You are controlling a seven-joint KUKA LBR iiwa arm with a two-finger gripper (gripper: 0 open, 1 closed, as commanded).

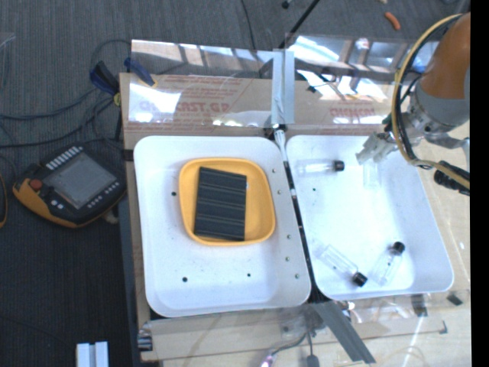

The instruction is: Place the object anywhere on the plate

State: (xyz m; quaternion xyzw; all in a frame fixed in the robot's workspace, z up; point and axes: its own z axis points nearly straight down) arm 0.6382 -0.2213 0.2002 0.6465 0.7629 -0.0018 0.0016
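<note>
A yellow square plate (263, 205) sits in the left bin (153, 266). On it lies a black ribbed rectangular block (221, 202), flat and near the plate's middle. The arm comes in at the upper right, and its gripper (373, 151) hangs over the far right part of the right bin (367, 212), well away from the plate. I see nothing held at its tip.
Three clear vials with black caps lie in the right bin: one at the back (317, 166) and two near the front (341, 264) (388, 261). A handheld control pendant (72, 186) rests on the floor to the left. A cardboard wall (199, 105) stands behind the bins.
</note>
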